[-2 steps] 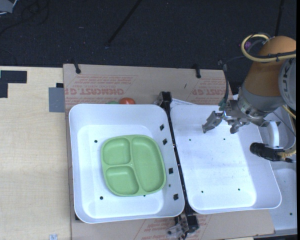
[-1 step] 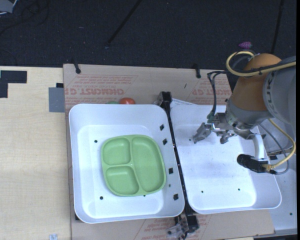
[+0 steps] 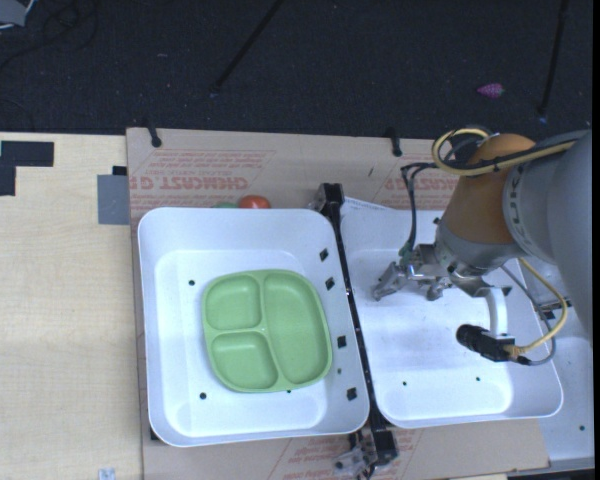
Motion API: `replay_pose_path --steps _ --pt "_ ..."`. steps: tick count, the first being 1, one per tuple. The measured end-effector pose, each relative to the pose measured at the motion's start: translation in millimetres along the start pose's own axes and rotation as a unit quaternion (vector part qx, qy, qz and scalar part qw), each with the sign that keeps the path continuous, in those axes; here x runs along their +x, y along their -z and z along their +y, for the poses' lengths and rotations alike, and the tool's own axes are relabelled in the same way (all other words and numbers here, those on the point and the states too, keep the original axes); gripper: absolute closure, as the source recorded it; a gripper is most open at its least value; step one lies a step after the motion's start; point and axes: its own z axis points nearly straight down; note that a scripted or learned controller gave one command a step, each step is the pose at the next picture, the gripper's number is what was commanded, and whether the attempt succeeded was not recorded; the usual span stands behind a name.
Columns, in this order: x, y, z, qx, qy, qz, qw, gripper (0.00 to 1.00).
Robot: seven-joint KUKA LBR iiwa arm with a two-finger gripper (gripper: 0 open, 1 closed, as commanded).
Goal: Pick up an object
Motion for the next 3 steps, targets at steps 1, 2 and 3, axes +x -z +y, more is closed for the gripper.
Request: replay_pose_path --steps 1,2,3 --pt "-1 13 0 -0.001 -0.001 0.000 1.0000 1.00" --pt "5 70 -6 -0.003 0.000 0.000 1.0000 1.00" --pt "9 132 -8 -0.005 0.001 -0.001 1.0000 1.00"
